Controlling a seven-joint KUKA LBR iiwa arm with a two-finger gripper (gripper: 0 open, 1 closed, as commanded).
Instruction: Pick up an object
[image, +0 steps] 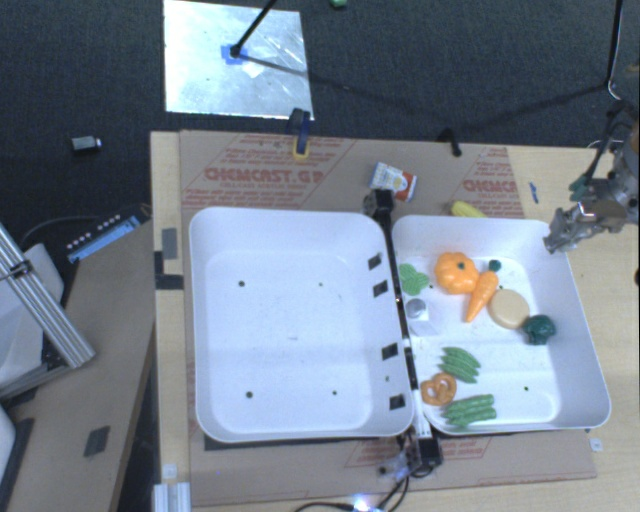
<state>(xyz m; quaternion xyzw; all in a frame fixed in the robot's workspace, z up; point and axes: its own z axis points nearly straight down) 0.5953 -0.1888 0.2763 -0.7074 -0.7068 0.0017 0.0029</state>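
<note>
The right bin (575, 300) holds several toy foods: an orange pumpkin (455, 272), a carrot (481, 293), a beige round piece (508, 307), a dark green broccoli (539, 328), a green leaf (412, 277), a small grey piece (416, 310), a pea pod (460, 361), a pretzel (438, 389) and a bean pod (470, 408). My gripper (563, 234) hangs over the bin's far right corner, up and to the right of the carrot, apart from every object.
The left bin (290, 320) lies beside the right one, joined by a black hinge strip. A yellow piece (466, 210) and a small white-and-orange packet (392, 180) lie on the cardboard behind the bins. A clamp (299, 135) stands at the board's back edge.
</note>
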